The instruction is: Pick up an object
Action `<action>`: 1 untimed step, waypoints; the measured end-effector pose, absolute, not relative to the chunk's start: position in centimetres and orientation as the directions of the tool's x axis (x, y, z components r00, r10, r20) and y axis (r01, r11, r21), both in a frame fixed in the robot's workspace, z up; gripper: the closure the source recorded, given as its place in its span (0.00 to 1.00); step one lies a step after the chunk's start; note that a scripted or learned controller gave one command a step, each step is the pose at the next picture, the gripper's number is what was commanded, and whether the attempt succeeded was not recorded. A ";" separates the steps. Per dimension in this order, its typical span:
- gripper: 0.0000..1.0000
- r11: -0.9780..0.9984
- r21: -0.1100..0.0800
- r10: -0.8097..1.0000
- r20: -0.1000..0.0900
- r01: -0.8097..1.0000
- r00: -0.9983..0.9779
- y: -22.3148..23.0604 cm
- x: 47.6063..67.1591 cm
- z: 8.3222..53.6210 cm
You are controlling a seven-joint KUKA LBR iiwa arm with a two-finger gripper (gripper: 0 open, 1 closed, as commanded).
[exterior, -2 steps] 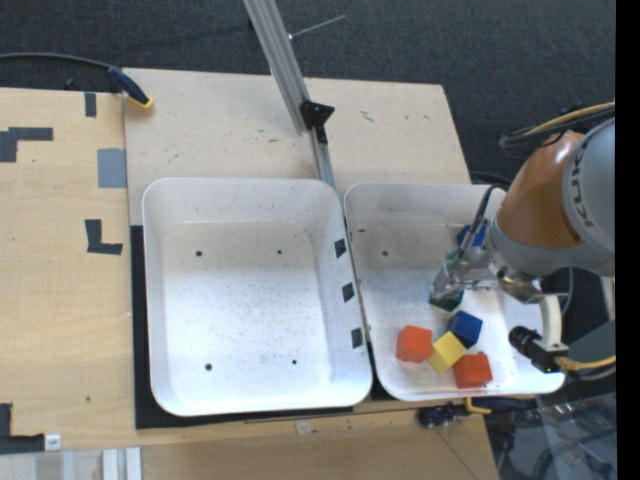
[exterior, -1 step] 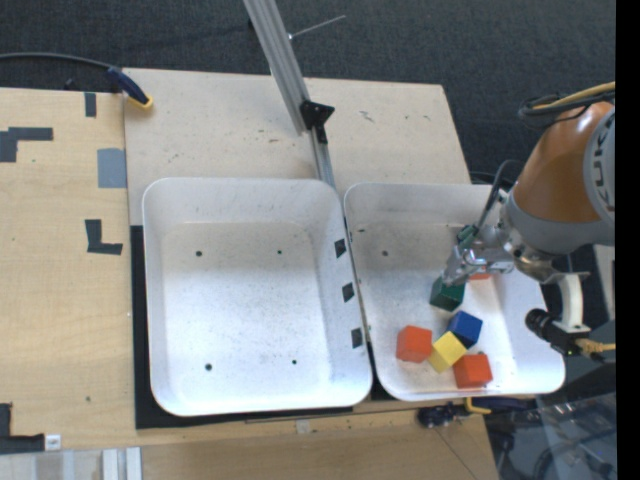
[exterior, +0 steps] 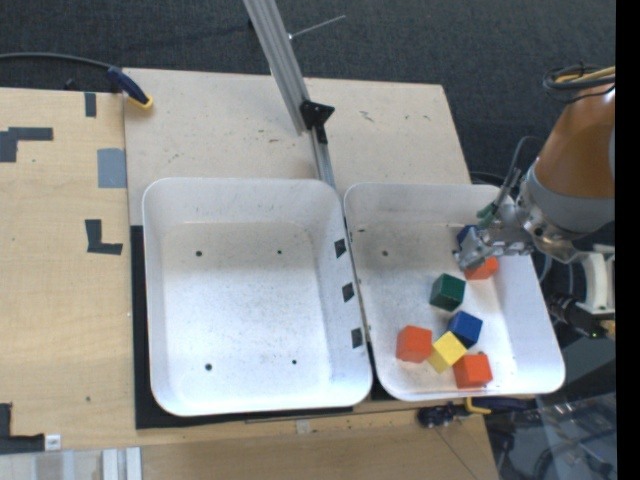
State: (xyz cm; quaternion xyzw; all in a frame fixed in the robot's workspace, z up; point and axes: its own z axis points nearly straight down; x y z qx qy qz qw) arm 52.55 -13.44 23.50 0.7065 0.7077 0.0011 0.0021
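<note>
Camera view: my gripper [exterior: 478,255] sits low in the right bin [exterior: 400,213], near its far right side, right over an orange-red block [exterior: 484,267] with a bit of blue [exterior: 467,236] just behind it. I can't tell how wide the gripper stands, or whether it has the block; the wrist hides the contact.

That block is my likely pick. It looks like a small hard cube: light, stiff, smooth-faced, not fragile. I judge it best taken on two opposite flat faces, squarely, since a corner grip could let it twist out.

Just below it lies a green block [exterior: 448,291], near but apart. Further toward the front edge is a tight cluster: blue block [exterior: 465,326], yellow block [exterior: 448,351], orange block [exterior: 414,344] and another orange block [exterior: 473,369], several touching. Those would crowd any grasp. The bin's right wall is close and could limit approach. The left bin [exterior: 170,208] lies beside it, across the divider.
</note>
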 end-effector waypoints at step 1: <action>1.00 0.001 0.004 1.000 -0.001 1.000 -0.001 -13.4 52.7 28.3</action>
